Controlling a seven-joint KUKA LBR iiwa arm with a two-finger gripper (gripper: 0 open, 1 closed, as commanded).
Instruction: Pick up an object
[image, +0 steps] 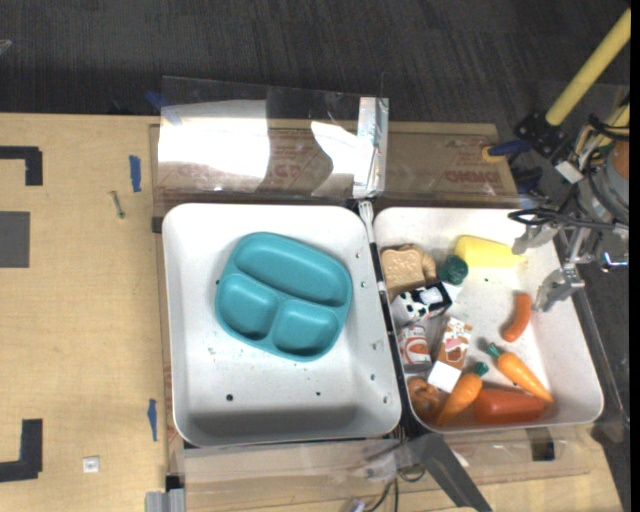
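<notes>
Clutter fills the right bin (588, 350), and that is why I hang at its far right rim: every candidate for picking lies there. My gripper (556, 270) sits near the bin's right wall, above bare white floor, with a small orange-red piece (517, 316) just beside and below it. I cannot tell how the hand is set, and I see nothing in its grasp.

Nearest to me are that small piece and a yellow block (484, 250) lying toward the bin's back, with a teal knob (455, 268) touching its left end. Further left, against the divider, a toast slice (407, 266) rests beside a black-and-white toy (424, 301). Toward the front, 2 carrots (522, 371) cross over a long red item (508, 404), with small printed packets (436, 347) packed close behind them.

Those front pieces overlap, so I judge them awkward to take singly. The orange-red piece lies apart from the rest and looks the easiest pick.

The left bin (190, 300) carries a teal divided tray (283, 295), well away from me.
</notes>
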